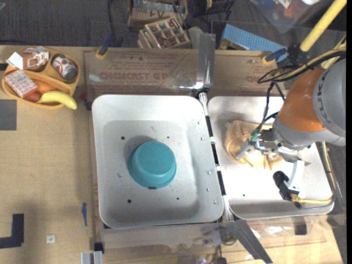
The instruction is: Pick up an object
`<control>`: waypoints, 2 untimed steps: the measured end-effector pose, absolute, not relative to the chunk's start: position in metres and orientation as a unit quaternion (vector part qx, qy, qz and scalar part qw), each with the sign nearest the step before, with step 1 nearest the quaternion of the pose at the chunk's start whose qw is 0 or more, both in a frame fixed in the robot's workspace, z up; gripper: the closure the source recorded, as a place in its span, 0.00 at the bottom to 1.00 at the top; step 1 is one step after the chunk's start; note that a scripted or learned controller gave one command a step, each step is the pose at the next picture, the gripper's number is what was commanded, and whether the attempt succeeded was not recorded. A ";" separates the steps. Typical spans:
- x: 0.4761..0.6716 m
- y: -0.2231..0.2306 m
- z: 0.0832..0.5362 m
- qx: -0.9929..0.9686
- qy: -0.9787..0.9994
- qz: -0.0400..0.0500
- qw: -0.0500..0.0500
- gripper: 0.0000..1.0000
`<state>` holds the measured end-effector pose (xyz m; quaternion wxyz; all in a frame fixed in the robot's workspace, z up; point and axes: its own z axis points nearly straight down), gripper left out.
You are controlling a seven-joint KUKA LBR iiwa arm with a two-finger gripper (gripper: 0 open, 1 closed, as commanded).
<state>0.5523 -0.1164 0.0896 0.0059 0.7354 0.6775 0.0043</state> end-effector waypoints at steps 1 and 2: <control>0.571 -0.106 0.090 0.643 0.766 0.003 0.008 0.00; 0.571 -0.106 0.090 0.643 0.766 0.003 0.008 0.00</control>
